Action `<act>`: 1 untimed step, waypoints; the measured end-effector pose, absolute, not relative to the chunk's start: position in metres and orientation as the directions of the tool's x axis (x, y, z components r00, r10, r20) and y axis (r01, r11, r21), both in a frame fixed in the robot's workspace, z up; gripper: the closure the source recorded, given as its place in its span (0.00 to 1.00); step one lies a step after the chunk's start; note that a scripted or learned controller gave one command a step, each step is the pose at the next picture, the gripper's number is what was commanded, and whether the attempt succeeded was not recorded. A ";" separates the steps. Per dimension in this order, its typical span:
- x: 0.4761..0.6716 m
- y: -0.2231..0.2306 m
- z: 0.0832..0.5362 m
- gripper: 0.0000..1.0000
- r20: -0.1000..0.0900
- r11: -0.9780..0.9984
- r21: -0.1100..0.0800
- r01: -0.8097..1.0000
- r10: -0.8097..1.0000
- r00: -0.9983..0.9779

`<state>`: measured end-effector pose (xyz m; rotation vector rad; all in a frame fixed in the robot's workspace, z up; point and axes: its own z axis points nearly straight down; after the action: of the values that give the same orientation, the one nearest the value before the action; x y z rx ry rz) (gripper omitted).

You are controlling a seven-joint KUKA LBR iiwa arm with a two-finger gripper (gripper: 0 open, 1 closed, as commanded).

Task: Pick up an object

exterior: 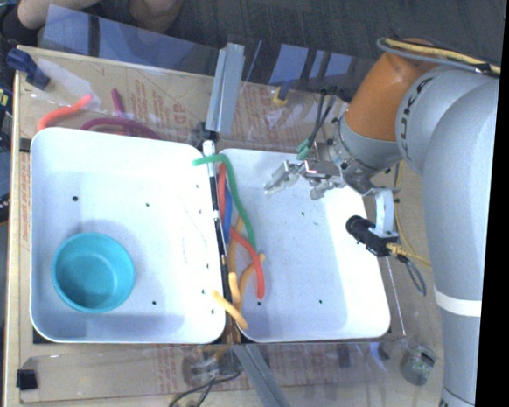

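Seen from above, two shallow white bins sit side by side on a table. The grey arm reaches in from the right, and its gripper (296,177) hangs over the upper part of the right bin (351,311), above bare white floor. Its fingers (277,179) look spread apart, with nothing between them and nothing touching them. The likeliest things to pick up are the coloured tubes (238,241), green, red, orange and yellow, lying in a bundle along the right bin's left wall, down and to the left of the gripper. A blue bowl (94,271) sits well away from the right bin, in the lower left of the left bin (82,167). To do this step well, the gripper would probably need to move toward that left wall, straddle one tube across its width, and come down clear of the rim before closing.
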<state>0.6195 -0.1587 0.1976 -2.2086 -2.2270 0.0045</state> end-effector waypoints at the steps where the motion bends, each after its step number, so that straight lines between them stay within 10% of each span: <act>1: 0.568 -0.127 0.094 0.00 -0.005 0.075 -0.002 0.997 0.997 -0.075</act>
<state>0.5682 -0.1270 0.0940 -2.1381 -2.3045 0.0076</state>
